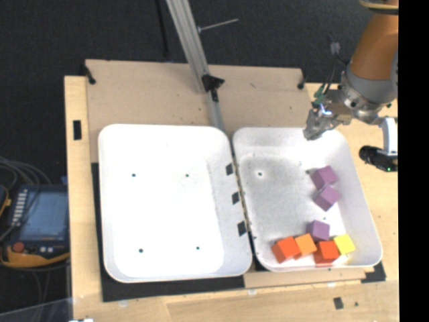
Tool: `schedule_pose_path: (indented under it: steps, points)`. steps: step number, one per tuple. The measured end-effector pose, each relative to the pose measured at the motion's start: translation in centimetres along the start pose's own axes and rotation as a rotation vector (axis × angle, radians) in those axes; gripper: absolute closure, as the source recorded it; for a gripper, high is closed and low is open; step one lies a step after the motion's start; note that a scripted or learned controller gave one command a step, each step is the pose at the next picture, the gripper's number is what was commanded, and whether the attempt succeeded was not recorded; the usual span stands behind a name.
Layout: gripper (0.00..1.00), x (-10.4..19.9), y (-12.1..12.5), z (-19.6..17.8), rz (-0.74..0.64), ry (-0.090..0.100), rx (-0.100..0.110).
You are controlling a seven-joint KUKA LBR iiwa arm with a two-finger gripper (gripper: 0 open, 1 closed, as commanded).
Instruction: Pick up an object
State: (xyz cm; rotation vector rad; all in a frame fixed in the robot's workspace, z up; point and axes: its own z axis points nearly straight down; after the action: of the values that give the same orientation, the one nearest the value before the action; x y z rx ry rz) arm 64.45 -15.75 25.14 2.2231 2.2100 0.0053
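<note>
My gripper [313, 131] hangs over the far right corner of the right bin [281, 146], with nothing seen between its tips. Two purple cubes [324, 177] [328, 197] lie near the bin's right wall, well below the gripper. A third purple cube [320, 229] sits lower down. Along the near wall lie two orange cubes [287, 248] [305, 244], a red-orange cube [328, 250] and a yellow cube [344, 244].
The left bin [164, 200] stands beside the right one, joined by dark clips [236, 197]. A slanted metal pole [191, 42] rises behind the bins. A pendant with a screen [37, 223] lies left of the bench.
</note>
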Motion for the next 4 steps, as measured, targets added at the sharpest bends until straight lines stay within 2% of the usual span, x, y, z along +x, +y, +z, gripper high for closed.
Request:
schedule_pose_path:
  steps: [1,2,3,4]
  points:
    - [1.00,4.8,-2.1,-1.0,-0.012,0.003,0.006]
    - [1.00,9.4,-5.1,0.2,-0.011,0.003,0.008]
    - [1.00,14.0,-6.3,0.3,-0.011,0.004,0.007]
    - [1.00,17.7,-9.2,1.0,-0.011,0.003,0.009]
